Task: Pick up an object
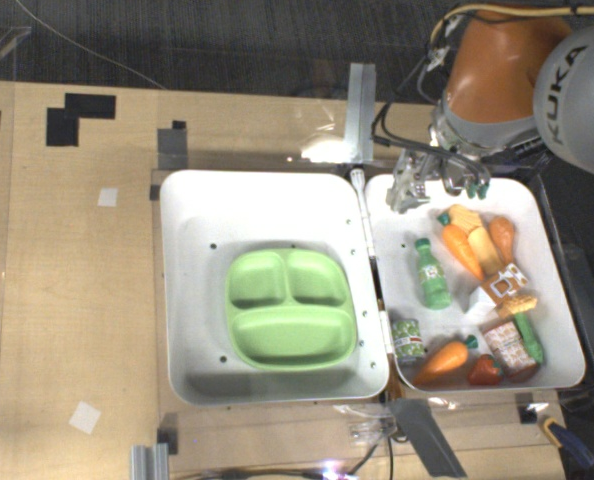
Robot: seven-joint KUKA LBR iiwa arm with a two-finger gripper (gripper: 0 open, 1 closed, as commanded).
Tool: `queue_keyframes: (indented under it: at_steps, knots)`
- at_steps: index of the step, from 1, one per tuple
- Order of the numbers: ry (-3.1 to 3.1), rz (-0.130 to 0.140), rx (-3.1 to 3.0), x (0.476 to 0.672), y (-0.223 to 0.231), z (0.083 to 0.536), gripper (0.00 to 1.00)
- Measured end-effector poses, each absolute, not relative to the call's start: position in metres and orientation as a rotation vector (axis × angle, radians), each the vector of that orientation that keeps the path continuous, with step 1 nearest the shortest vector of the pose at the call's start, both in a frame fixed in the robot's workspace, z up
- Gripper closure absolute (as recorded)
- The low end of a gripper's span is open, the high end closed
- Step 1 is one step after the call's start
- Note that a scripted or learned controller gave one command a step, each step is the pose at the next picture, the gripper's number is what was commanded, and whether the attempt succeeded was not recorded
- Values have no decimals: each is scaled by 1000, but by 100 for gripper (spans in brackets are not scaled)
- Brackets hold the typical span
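Two shallow white bins sit side by side on the wooden bench [67, 298]. The left bin [192, 218] holds a green divided tray [291, 306], lying flat near its middle with two small compartments at the far side and one long compartment at the near side. The right bin [552, 268] holds a scatter of small toy foods. A green bottle [432, 275] lies near the bin's left part, its cap pointing toward the far edge. To the right of it, a cluster of orange carrot-like pieces [469, 240] lies close together, touching one another, with a small patterned box [507, 283] just beside them. Along the near edge lie a small green can [407, 336] in the left corner, another orange carrot [443, 358] next to it, a red piece [484, 370] and a reddish packet [507, 346] with a green item [531, 340] alongside it. The grey arm [577, 98], with its orange band [497, 63], reaches in from the right, and the gripper [429, 180] hangs over the far left corner of the right bin, above bare bin floor, apart from the bottle and just left of the carrot cluster. Its metal fingers [405, 188] point down; how far the jaws stand apart I cannot tell, and nothing is seen between them.
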State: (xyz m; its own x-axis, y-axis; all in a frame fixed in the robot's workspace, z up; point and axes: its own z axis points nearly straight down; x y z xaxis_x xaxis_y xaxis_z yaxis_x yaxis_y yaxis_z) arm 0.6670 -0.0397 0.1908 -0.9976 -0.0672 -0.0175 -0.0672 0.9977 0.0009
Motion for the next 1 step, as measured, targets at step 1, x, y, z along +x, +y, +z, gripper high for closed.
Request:
queue_keyframes:
  at_steps: [1]
  knots:
    - [3070, 3, 603, 671, -60, 251, 100]
